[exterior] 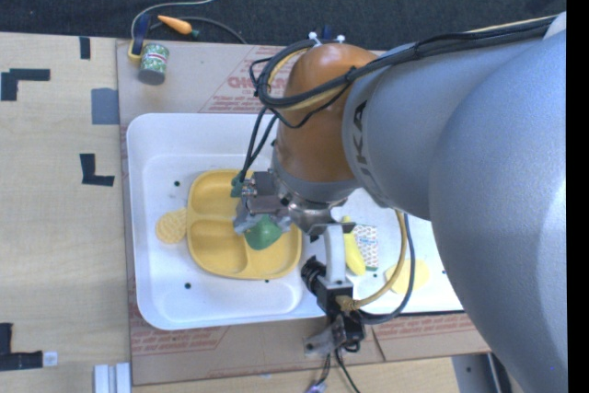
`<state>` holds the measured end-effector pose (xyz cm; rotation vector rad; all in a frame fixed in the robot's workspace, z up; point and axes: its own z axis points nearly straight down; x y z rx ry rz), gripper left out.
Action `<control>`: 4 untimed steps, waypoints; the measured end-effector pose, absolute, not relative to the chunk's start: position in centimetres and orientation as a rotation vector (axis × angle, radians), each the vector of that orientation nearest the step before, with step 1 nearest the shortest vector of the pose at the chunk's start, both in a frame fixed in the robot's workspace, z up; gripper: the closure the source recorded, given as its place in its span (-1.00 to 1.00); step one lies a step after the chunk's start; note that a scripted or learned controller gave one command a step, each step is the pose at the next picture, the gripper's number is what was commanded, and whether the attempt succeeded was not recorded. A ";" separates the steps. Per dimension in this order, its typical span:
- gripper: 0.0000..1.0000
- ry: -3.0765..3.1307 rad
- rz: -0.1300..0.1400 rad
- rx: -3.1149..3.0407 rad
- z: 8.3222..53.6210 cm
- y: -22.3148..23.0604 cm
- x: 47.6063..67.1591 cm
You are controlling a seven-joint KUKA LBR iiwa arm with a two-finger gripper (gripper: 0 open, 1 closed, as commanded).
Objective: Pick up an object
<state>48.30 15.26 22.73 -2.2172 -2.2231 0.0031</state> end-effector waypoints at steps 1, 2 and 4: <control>1.00 -2.221 0.004 -2.221 22.8 8.3 48.5; 1.00 -2.221 0.006 -2.219 18.3 9.7 50.7; 1.00 -2.221 0.003 -2.222 22.9 6.4 52.2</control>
